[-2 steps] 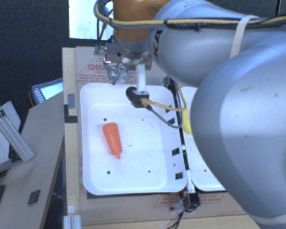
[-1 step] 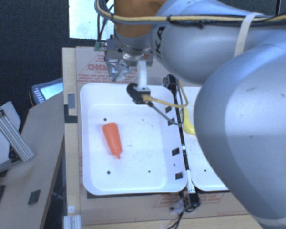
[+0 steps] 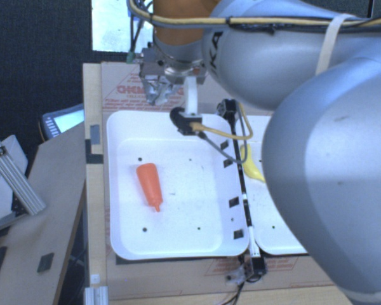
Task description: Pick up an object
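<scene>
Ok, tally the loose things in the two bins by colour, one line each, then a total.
Orange: 1, the carrot in the left bin.
Yellow: 1, a thing partly hidden by the arm, at the right bin's edge.
Total: 2 in sight.

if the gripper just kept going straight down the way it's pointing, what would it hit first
Probably the far rim of the left bin, or the cardboard just behind it; depth is unclear. The gripper is well away from the orange carrot.
</scene>
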